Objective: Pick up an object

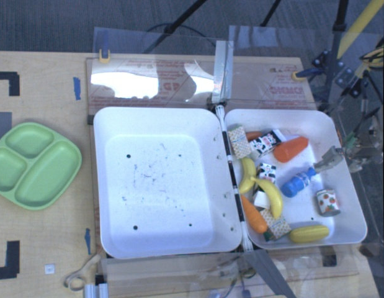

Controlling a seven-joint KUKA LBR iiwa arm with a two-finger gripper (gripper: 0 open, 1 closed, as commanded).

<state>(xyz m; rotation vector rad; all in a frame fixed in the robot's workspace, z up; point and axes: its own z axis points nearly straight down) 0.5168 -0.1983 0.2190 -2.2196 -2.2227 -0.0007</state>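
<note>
The gripper (332,158) shows as a grey, blurred shape at the right rim of the right bin (353,198), in the middle right of the frame; whether it is apart or together cannot be told, and nothing is seen held in it. Just left and below it lies a blue bottle (297,184), its long axis running from lower left to upper right, the pale cap end pointing up toward the gripper. Above the bottle an orange carrot (291,149) lies on a similar slant. Two bananas (270,195) cross near the bin's left wall, a yellow lemon (309,233) lies along the bottom wall, and a small white cup (327,202) with red spots (its print is too small to read) sits by the right wall. The left bin (111,129) adjoins it. A green divided plate (33,164) rests on the tabletop (43,98) at far left. Red lettering on the clear panels (148,79) behind is illegible.
</note>
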